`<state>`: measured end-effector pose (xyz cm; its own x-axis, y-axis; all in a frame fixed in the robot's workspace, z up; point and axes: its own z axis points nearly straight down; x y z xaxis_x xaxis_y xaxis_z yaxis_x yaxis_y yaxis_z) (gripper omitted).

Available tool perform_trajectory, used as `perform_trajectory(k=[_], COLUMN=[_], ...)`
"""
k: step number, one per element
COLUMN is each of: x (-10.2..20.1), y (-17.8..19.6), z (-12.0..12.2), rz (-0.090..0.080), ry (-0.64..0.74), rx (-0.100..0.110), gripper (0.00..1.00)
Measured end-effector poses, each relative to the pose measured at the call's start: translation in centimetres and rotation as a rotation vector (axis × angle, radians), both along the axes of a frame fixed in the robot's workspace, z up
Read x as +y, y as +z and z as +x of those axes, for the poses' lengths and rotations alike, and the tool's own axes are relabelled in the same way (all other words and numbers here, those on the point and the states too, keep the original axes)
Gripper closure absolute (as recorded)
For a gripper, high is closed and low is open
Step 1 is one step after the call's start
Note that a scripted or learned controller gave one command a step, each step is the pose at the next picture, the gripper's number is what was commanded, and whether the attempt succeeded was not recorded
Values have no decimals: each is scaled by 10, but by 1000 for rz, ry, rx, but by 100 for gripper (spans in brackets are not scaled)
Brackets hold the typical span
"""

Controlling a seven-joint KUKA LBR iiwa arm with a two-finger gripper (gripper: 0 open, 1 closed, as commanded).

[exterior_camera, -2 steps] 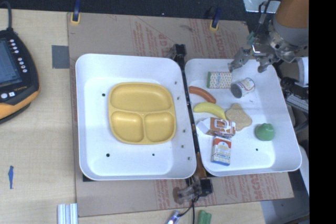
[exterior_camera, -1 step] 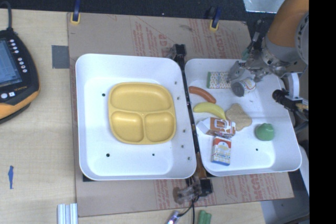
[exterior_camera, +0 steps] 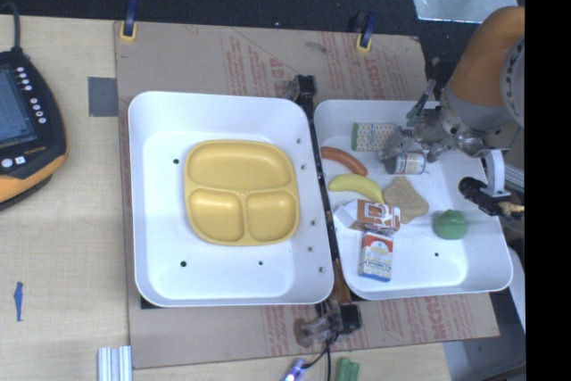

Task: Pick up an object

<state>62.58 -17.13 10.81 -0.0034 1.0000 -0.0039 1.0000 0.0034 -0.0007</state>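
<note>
Several items are lying in the right bin (exterior_camera: 486, 277): a small can (exterior_camera: 409, 163) is sitting directly beneath the gripper (exterior_camera: 403, 149), with the hot dog (exterior_camera: 343, 161), banana (exterior_camera: 355, 186) and bread slice (exterior_camera: 406, 199) spreading just left and below it.

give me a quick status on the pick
Gripper low in right bin, at small can. Nothing seen held. Hot dog, banana close by.
</note>
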Motion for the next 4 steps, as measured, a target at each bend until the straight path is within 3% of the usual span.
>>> perform_trajectory(k=[1,2,3,4], x=[28,39,57,75], y=[-16,-16,-16,-17], z=[31,-46,18,-30], rz=[2,3,4,3], ry=[3,1,0,0], rx=[1,3,1,4], gripper=[0,0,0,0])
